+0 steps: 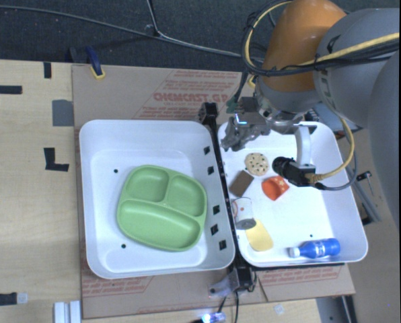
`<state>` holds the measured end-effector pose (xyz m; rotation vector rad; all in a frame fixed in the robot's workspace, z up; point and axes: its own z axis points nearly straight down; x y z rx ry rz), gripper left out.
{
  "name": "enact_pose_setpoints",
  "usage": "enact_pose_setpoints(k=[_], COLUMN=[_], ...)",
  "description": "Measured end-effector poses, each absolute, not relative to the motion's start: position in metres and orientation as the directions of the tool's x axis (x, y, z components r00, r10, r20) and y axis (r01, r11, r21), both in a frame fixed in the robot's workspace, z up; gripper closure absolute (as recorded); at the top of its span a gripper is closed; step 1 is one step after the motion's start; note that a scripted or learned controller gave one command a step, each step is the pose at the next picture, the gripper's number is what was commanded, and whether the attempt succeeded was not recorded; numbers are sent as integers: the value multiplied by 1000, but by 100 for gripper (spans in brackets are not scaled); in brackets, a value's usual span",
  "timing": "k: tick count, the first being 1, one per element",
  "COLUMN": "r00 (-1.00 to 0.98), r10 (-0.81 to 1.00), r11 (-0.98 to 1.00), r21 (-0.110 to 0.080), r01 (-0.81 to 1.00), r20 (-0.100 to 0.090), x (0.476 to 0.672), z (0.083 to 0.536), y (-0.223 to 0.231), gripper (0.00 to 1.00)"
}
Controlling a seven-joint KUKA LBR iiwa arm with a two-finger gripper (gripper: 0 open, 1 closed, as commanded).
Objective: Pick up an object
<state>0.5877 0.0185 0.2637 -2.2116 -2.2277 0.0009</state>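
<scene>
My gripper (237,138) hangs over the far left corner of the right bin (335,207), just above and left of a round tan cookie (256,163). A brown block (241,183) lies below the cookie and a red-orange piece (275,188) to its right. Nearer the front lie a pale yellow piece (259,235) and a blue bottle (315,249) on its side. Nothing shows between the fingers. The arm's orange band and grey wrist cover the bin's far edge.
The left bin (96,147) holds a green divided plate (162,207). A black divider strip (217,180) runs between the two bins. Cardboard lies under the bins, and a black cable loops beside the red-orange piece.
</scene>
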Motion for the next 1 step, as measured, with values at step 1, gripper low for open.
enact_pose_setpoints(k=[1], r00=[-6], r10=[1000], r11=[6], r21=[-4], r01=[1000], r20=[0], x=[575], z=[241], y=[64], gripper=[100])
